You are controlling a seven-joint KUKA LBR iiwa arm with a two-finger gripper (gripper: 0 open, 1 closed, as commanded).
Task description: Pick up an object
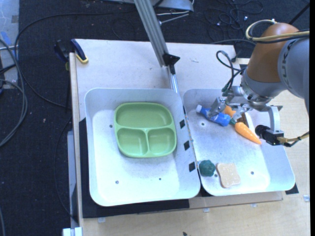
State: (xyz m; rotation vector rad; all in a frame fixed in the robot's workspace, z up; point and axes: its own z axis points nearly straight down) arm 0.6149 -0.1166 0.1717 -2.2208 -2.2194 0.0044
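Pincer [222, 108]: low over the blue piece [214, 116]; grip state cannot be told.
Advice: centre on it, clear of the carrot [247, 132] just beside.

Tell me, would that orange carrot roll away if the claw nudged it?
Probably: the carrot looks round and tapered, so it would likely curve off rather than roll straight. It looks like smooth toy plastic, so possibly slippery and light.

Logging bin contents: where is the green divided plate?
The green divided plate lies in the left bin, near its middle, apart from the toys in the right bin.
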